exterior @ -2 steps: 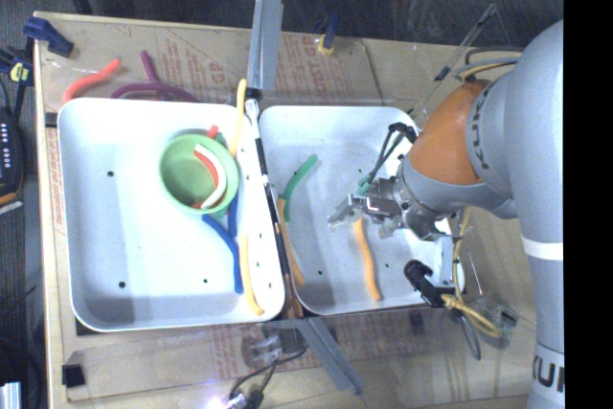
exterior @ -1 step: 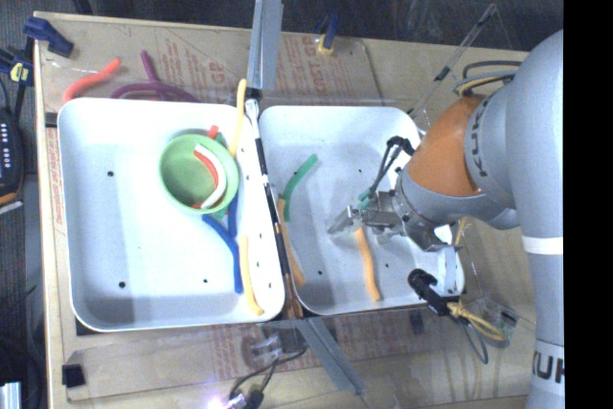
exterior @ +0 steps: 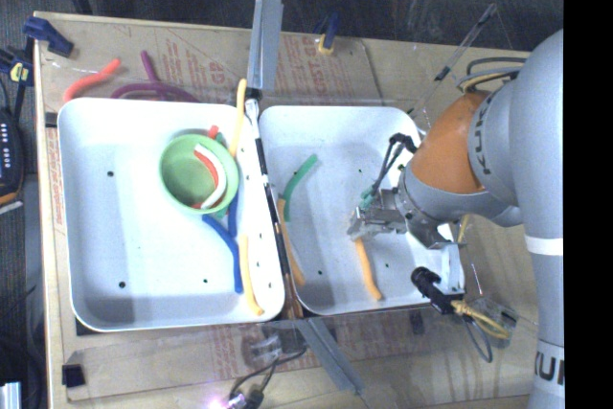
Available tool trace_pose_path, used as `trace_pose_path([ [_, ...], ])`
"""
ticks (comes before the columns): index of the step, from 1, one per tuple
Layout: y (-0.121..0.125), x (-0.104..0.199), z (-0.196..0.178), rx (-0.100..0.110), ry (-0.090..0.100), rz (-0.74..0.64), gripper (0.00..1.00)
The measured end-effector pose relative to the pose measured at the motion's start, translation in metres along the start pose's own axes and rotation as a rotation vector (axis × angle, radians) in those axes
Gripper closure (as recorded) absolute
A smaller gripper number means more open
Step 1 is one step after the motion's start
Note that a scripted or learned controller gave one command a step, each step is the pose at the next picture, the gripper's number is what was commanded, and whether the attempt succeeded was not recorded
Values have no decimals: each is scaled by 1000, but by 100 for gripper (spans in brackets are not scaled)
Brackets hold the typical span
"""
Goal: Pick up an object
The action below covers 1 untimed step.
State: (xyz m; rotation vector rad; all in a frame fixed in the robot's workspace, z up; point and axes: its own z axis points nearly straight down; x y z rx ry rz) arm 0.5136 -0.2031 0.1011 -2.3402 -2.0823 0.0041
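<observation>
We see the gripper (exterior: pixel 369 223) just above an orange stick (exterior: pixel 368 269); its grip we cannot tell.

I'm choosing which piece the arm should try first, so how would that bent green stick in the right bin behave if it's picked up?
The bent green stick is thin, so it probably weighs little and lifts easily. Its narrow rounded body may slip or swivel between fingers, especially if gripped away from its bend. It lies flat on the smooth floor of the right white bin, so a push would likely slide it rather than roll it.
</observation>
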Motion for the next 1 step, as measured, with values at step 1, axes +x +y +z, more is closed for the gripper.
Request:
trace_pose_path([
  [1, 15, 9, -88, -6, -4, -206, 100],
])
